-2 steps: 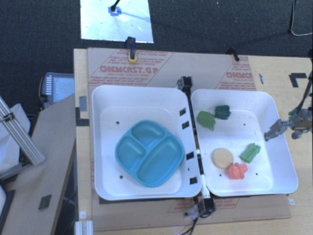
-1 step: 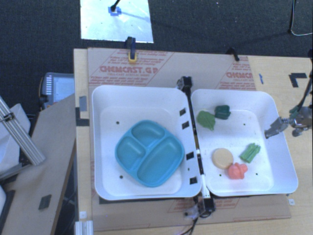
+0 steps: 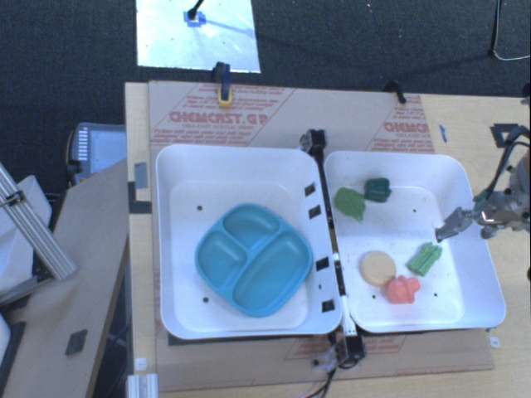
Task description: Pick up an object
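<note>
White plastic bins are sitting side by side on cardboard [image 3: 249, 114] reading "CHEMCAST GP" in red. The left bin [image 3: 178, 172] is holding a blue divided plate [image 3: 253, 259]. In the right bin [image 3: 452, 177], two dark green pieces [image 3: 365, 197] are lying at twelve o'clock; a tan disc [image 3: 378, 267], red piece [image 3: 403, 290] and light green piece [image 3: 425, 258] at six. The gripper [image 3: 455, 222] is hovering at three o'clock, holding nothing; I cannot tell how far it is parted.

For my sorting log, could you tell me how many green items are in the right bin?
3: a dark green one at the back, a lighter one just left of it, and a third nearer the gripper.
</note>
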You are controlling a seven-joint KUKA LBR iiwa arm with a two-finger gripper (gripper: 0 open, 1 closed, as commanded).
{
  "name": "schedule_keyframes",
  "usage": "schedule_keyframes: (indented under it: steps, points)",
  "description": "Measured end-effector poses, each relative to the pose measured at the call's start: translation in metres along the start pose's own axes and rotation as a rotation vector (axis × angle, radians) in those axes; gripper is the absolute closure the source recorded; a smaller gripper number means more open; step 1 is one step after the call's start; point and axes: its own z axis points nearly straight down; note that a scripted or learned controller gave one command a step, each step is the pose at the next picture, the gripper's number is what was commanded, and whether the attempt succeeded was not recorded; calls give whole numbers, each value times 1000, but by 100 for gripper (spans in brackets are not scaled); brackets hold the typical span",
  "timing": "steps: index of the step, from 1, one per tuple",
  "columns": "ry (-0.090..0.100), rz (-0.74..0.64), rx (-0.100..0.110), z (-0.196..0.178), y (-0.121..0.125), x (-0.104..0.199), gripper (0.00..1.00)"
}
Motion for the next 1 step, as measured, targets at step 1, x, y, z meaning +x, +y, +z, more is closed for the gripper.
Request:
schedule_keyframes:
  steps: [1]
  points:
    - [1, 1, 2, 60, -4, -6, 0]
